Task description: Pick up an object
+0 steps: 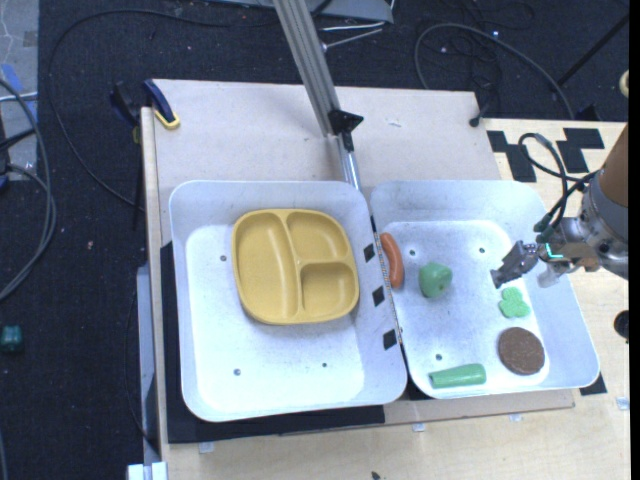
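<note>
Objects for picking lie in the right bin (480, 203), while the left bin (200, 368) carries the biggest item on the worktop (250, 128): a yellow divided plate (295, 266) with three compartments, sitting in the upper middle of that bin. In the right bin, a brown round disc (521, 351) rests near the lower right corner, and a green cylinder (457, 375) lies flat along the bottom edge to the left of the disc. An orange sausage (393, 259) lies against the bin's left wall, with a green pepper-like piece (435, 280) just beside it to the right. Smallest is a light green lump (514, 302), directly above the disc. The claw (512, 266) hangs over the right part of this bin, just above the light green lump and well to the right of the pepper-like piece. Whether the claw is open or closed cannot be told, and nothing is visibly held in it.
</note>
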Robot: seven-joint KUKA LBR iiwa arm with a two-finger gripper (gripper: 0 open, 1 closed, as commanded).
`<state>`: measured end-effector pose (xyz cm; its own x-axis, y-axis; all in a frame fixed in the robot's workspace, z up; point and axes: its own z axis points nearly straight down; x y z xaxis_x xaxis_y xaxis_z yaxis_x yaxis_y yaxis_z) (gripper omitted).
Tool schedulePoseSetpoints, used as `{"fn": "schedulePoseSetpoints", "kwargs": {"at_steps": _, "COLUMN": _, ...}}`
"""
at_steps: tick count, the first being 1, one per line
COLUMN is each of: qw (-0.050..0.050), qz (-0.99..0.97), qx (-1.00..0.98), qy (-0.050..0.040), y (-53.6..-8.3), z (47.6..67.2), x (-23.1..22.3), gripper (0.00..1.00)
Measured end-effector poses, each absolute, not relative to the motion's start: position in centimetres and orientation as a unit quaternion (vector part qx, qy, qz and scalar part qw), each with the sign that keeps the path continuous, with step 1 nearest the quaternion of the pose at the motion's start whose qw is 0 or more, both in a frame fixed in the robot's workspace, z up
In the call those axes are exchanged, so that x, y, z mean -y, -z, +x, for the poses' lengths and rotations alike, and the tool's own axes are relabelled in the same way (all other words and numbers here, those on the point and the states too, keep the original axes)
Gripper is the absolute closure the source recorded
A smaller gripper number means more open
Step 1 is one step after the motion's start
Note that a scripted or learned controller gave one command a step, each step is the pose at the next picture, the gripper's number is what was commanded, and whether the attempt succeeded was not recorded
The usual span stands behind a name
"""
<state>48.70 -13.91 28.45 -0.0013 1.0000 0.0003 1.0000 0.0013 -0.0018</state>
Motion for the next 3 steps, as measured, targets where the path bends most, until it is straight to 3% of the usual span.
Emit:
{"fn": "schedulePoseSetpoints", "kwargs": {"at_steps": 1, "qw": 0.000, "qz": -0.707, "qx": 0.708, "qy": -0.0001, "y": -28.5, "z": 48.7, "x": 13.9, "gripper": 0.00}}
{"fn": "schedulePoseSetpoints", "kwargs": {"at_steps": 2, "qw": 0.002, "qz": -0.708, "qx": 0.707, "qy": -0.0014, "y": -23.4, "z": 47.8, "x": 13.5, "gripper": 0.00}}
{"fn": "schedulePoseSetpoints", "kwargs": {"at_steps": 3, "qw": 0.002, "qz": -0.707, "qx": 0.707, "qy": -0.0013, "y": -18.4, "z": 48.6, "x": 13.1, "gripper": 0.00}}
